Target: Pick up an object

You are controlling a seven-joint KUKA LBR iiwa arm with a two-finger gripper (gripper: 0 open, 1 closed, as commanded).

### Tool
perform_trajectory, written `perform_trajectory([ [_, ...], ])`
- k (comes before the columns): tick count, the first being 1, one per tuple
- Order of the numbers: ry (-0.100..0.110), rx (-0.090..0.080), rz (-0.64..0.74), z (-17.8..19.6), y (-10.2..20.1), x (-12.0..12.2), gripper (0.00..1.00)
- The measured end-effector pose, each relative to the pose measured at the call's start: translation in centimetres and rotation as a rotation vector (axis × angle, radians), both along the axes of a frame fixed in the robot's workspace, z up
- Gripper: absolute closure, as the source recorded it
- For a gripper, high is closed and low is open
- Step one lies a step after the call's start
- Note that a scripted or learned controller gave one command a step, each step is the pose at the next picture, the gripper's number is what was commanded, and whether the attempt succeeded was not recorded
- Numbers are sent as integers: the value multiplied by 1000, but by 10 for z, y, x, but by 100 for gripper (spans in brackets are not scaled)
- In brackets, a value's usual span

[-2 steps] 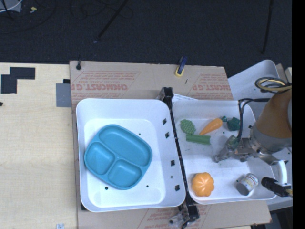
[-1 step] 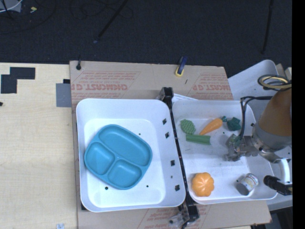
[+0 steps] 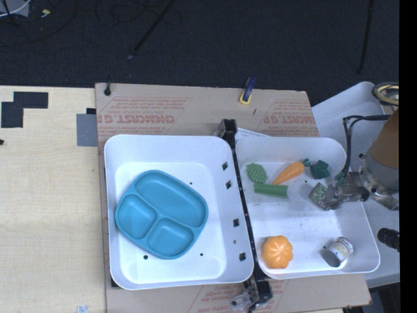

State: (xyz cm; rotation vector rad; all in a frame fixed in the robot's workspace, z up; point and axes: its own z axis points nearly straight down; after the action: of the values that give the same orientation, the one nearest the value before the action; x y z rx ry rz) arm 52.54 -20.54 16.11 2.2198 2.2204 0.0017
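In the left bin (image 3: 130, 152), a blue divided plate (image 3: 161, 212) is being shown lying flat, well apart from everything else. Across the divider, in the right bin (image 3: 365, 266), small toys are being shown scattered: a green ridged piece (image 3: 257, 173) and a green stick (image 3: 270, 190) near the top left, an orange carrot (image 3: 289, 171) just beside them, and a dark green piece (image 3: 319, 169) further right. Nearer the front edge, an orange pumpkin (image 3: 277, 251) and a small silver can (image 3: 337, 251) are being shown, apart from each other.

At the right side of that bin, the gripper (image 3: 331, 196) is being held low over the bin floor, with a small grey-green object (image 3: 318, 193) seemingly touching its tip. Whether the claw is open, closed or gripping cannot be told; the detail is too small and blurred.

As a judgement, a pick is being attempted on that small object. A miss is being risked: the object could be nudged aside or pinched only at an edge and dropped on lifting.
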Motion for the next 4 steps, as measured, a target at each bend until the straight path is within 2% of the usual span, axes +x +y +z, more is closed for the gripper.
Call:
perform_trajectory([
  [1,1,0,0,50,0,10,100],
  [2,2,1,0,67,-1,10,100],
  [3,4,3,5,62,58,32,100],
  [4,4,2,3,61,99,45,100],
])
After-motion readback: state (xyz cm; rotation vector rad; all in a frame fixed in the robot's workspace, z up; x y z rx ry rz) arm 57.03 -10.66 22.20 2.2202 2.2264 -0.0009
